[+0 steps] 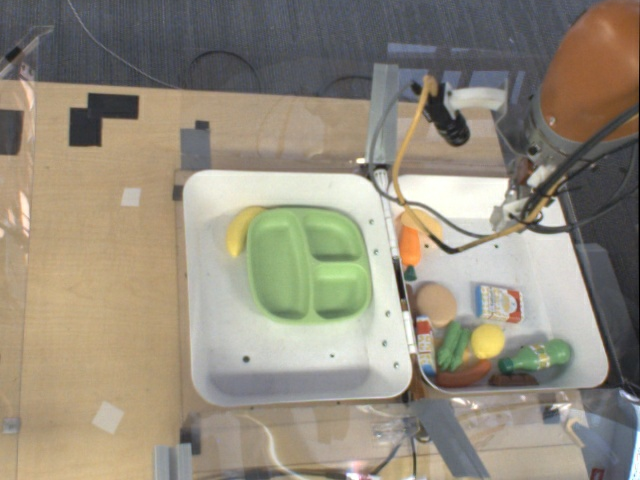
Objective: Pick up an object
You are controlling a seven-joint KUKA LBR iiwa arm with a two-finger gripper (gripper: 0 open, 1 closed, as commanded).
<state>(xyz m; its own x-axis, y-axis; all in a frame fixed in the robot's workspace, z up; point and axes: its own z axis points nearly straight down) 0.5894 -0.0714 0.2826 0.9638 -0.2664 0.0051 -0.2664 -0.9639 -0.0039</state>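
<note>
**Operator:** State the current step.

**Technician:** Approach, by my reading — no pick is under way. The arm [595, 63] stands over the far right corner of the right bin [585, 298], and the gripper [522, 203] hangs at the bin's back edge, well apart from the objects heaped at the near end.

**Operator:** Gripper condition?

**Technician:** Cannot be determined. Cables and the wrist housing cover that area, so how wide it stands is not readable. Nothing is seen held in it, and it touches none of the objects.

**Operator:** Locate the candidate objects.

**Technician:** Right bin, near half: a small white carton [498, 303] lies alone on bare floor; a lemon [487, 341] sits just beside a green bottle [535, 356]; a brown egg-shaped item [436, 301] rests above green pods [452, 345]. An orange carrot [410, 244] lies against the left wall. The left bin [215, 348] holds a green divided tray [306, 264] with a banana [238, 230] touching its far left rim.

**Operator:** Requirement for the next move?

**Technician:** Travel toward the near end of the right bin, then descend over one object. The carton appears the cleanest target — flat, with open space around it. The lemon and bottle sit close together, so a descent there risks nudging a neighbour.
</note>
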